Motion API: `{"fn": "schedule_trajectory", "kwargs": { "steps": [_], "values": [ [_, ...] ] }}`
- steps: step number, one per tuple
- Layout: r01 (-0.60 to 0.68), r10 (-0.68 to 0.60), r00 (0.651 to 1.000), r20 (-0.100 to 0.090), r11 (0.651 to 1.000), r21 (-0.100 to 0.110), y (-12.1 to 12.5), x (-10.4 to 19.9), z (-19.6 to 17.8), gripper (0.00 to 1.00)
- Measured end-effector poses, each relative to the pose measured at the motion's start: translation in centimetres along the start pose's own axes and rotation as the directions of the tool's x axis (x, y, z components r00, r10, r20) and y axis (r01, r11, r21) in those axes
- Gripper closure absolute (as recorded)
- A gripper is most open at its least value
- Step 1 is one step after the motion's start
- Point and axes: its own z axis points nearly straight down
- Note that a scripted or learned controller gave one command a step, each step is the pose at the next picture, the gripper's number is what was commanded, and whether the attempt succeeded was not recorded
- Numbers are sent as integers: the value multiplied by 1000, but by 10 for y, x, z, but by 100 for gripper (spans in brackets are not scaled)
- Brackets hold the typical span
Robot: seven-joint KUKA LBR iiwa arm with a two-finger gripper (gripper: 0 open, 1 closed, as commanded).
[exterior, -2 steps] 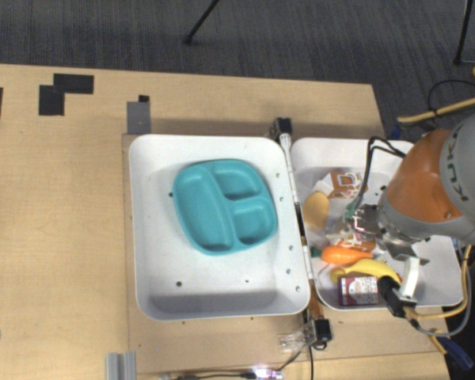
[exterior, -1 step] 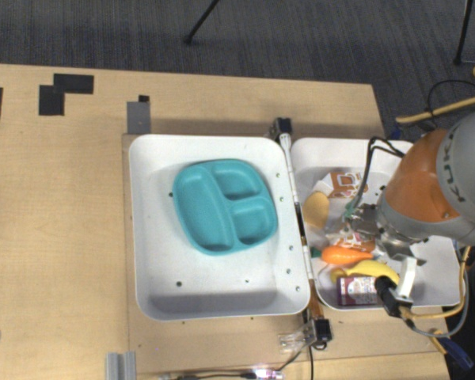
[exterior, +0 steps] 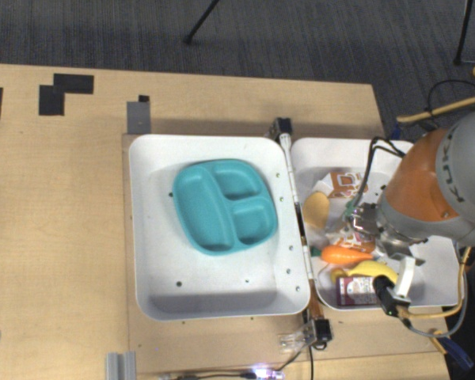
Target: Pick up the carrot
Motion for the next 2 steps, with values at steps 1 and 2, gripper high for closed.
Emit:
{"fn": "schedule_trajectory", "kwargs": {
  "steps": [1, 2],
  "values": [
    [310, -310, 951, -6, 951, 17, -3, -6, 1, 0],
    [495, -495, 869, -9, 869, 19, -3, -10, 1, 0]
  ]
}}
